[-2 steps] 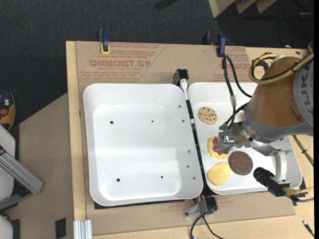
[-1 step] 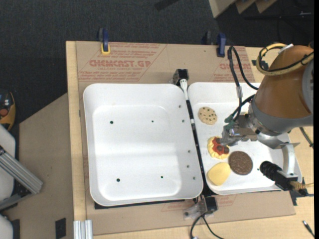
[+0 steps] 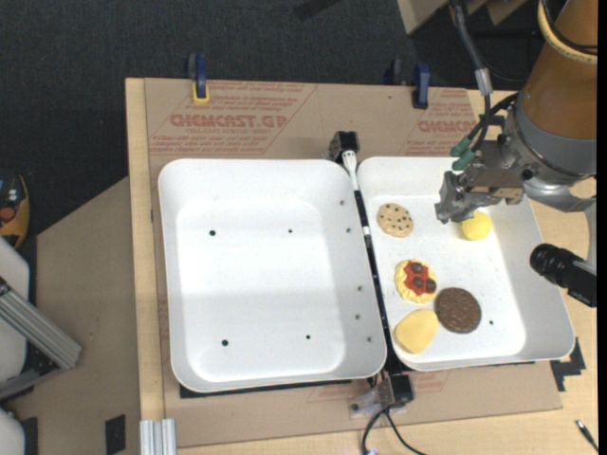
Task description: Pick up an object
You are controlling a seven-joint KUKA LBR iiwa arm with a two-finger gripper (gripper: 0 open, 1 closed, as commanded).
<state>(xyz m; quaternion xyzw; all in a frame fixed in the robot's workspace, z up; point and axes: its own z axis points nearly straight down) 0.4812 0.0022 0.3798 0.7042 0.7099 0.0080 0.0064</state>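
Lemon [image 3: 476, 226], judged light, firm and slippery, is best gripped across its middle; the gripper [image 3: 459, 207] is seen just beside it, its grip state unclear.

Grey arm with the orange band [image 3: 569, 55] coming in from the right, wrist bent downward, dark two-finger gripper [image 3: 459, 209] hanging low below it. Fingertips too murky to read.

Even bright overhead light, left bin [image 3: 256, 282] brighter across its near half, soft shadow over its far half, sharp focus, dark surrounding floor [image 3: 85, 27]
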